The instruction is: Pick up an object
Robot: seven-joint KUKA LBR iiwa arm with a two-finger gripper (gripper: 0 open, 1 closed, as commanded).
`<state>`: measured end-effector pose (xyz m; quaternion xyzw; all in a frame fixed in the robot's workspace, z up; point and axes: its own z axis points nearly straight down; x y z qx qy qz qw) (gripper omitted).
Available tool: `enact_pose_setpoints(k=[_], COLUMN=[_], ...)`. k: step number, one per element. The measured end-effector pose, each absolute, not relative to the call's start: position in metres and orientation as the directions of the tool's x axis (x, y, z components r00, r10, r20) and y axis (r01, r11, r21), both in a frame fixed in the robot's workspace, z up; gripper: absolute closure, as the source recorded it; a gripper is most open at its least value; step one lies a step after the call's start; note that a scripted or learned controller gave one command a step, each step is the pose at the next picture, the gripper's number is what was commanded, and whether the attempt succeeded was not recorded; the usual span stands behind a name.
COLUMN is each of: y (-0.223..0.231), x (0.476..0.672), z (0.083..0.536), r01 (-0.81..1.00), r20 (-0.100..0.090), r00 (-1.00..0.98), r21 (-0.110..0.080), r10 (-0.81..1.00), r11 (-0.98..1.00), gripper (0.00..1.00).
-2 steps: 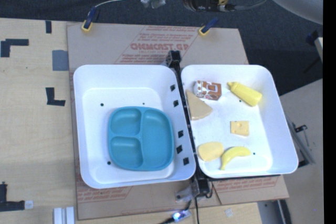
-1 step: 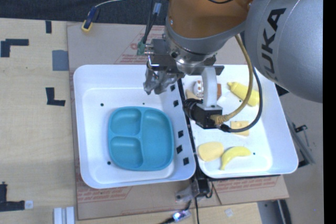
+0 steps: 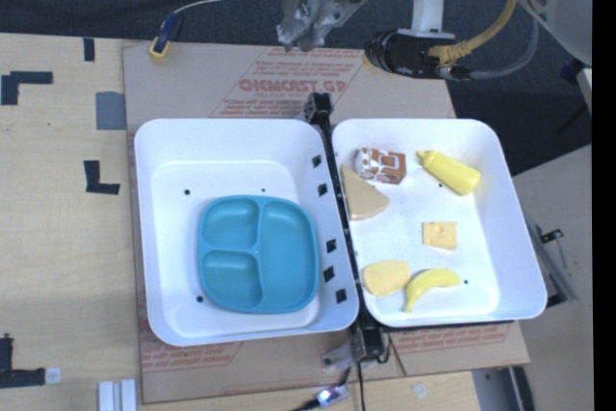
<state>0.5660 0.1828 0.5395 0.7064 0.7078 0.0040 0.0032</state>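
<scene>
Toy foods lie loose in the right bin [image 3: 500, 207]: a yellow bottle [image 3: 449, 171], a cheese square [image 3: 440, 235], a banana [image 3: 430, 285] and others (none yet lifted). The tool [image 3: 310, 32] hangs over the counter [image 3: 58, 207] beyond both bins, carrying nothing, its grip state unreadable. Best to drop squarely over one well-separated piece, clear of the bin wall; a blue divided plate [image 3: 258, 253] occupies the left bin [image 3: 164, 168]
</scene>
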Motion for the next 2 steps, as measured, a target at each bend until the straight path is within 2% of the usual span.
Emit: enact_pose_setpoints(k=[1,2], y=[0.193,0.233], x=[0.487,0.487], z=[0.410,0.206], r01=[1.000,1.000], r20=[-0.008,-0.010], r00=[-0.004,-0.002], r21=[-0.021,-0.022], r10=[1.000,1.000], r11=[0.003,0.002], gripper=[1.00,1.00])
